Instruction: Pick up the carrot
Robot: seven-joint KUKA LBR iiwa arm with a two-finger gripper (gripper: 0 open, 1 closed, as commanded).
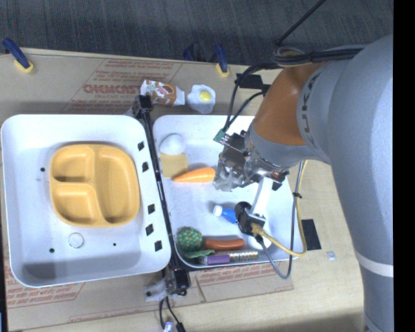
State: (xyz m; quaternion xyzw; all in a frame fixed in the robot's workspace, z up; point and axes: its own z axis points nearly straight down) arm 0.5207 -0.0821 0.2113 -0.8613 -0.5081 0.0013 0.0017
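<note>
Carrot beside cheese block; gripper at tip.

Red print runs across the brown cardboard under the bins, up and to the left of the gripper. The big red word there looks like a brand name, but it is too blurry to read. Smaller red lines sit around it, and they are too small to read. No other words or numbers can be read.
</note>
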